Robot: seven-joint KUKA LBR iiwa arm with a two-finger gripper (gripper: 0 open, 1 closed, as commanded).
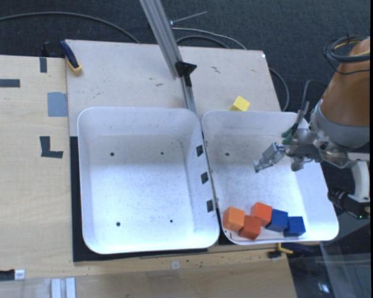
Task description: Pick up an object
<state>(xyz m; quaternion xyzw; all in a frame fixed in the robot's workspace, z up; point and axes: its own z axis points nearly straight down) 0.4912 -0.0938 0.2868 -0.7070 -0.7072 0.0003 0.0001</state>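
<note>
Clustered blocks [263, 220] (orange, blue), right bin's [311, 191] near edge

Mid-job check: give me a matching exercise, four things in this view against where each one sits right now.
Things:
1. orange blocks
2. blue blocks
3. yellow block
4. gripper

Places:
A. on the bench beyond the right bin
B. above the middle of the right bin
C. near edge of the right bin, towards the left bin
D. near edge of the right bin, towards the arm

Pairs: 1-C, 2-D, 3-A, 4-B
</note>
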